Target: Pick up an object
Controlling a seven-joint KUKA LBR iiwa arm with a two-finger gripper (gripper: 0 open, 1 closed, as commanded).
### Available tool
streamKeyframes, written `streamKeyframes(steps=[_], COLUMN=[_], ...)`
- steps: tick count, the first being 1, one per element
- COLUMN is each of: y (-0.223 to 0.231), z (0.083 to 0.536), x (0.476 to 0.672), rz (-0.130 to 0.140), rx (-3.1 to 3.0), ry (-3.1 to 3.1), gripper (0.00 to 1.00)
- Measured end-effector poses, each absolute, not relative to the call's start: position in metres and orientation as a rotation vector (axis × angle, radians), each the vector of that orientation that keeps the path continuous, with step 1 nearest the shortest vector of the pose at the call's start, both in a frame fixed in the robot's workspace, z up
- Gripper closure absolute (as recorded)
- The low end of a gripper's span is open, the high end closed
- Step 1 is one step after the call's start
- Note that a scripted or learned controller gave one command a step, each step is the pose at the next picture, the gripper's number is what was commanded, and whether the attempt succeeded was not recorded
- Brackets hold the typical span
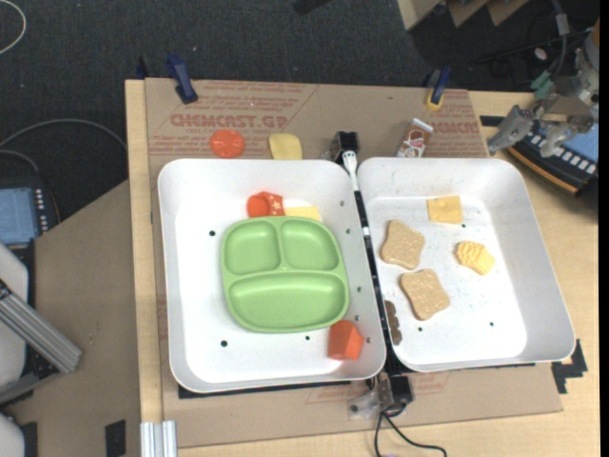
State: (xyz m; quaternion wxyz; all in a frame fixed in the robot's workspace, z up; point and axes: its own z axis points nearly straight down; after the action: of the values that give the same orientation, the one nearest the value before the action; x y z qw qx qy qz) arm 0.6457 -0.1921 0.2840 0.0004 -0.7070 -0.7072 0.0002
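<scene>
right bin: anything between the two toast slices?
Nothing. In the camera view, bare white bin floor separates the upper toast slice from the lower toast slice.

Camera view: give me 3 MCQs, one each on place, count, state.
1. Where does the green tray lie?
A. left bin
B. right bin
C. on the cardboard behind the bins

2. How many toast slices lie in the right bin?
A. none
B. two
C. five

3. How does the green tray sit?
A. flipped upside down
B. standing on edge
C. flat, compartments facing up

Answers:
1. A, it rests inside the left bin.
2. B, one toast slice and a second slice lie near the bin's left side.
3. C, all three compartments show from above.
</scene>
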Motion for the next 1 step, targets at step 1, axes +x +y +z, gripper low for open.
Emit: streamKeyframes(steps=[1], y=[-0.1264], z=[0.0936], x=[0.6113], rz=[0.012], rx=[-2.205], ry=[-2.213], gripper=[0.00])
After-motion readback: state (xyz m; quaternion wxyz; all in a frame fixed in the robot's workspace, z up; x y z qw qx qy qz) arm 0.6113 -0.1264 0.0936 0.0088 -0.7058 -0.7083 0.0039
